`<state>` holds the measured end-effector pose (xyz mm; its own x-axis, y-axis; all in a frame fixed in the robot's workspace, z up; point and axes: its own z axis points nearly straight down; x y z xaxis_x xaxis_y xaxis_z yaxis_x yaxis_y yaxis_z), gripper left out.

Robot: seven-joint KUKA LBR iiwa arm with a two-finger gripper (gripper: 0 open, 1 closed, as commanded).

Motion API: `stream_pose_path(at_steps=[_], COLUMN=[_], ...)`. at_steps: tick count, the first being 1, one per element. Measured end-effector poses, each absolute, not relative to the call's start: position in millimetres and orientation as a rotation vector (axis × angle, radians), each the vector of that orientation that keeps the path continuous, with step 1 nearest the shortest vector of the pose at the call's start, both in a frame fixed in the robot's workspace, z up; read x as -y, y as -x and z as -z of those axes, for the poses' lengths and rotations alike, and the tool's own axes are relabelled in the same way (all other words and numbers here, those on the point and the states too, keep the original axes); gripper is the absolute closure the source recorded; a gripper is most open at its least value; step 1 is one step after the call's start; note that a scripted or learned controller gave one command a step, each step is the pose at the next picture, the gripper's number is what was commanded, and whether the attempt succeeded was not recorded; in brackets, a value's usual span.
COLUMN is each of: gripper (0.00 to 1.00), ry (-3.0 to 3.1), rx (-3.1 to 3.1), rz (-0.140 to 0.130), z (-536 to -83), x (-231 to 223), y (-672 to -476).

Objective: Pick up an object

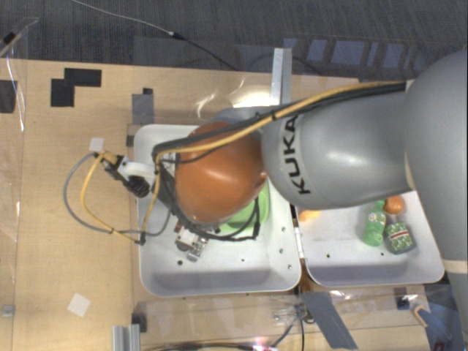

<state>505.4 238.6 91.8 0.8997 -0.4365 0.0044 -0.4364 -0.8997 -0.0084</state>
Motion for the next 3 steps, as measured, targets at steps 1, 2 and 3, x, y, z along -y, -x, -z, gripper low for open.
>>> stream_pose_path(at_steps=[1,2,3], gripper=[1.00,1.00,1.00], ry=[3.109,2.969,2.632], rx=[-0.356,-1.008,-1.694], rz=[0.020,0.002,0.007], z=[-92.2,-113.7,-236.5], x=[-239.6,-236.3,-236.6], y=[-498.3,-503.0,-499.3])
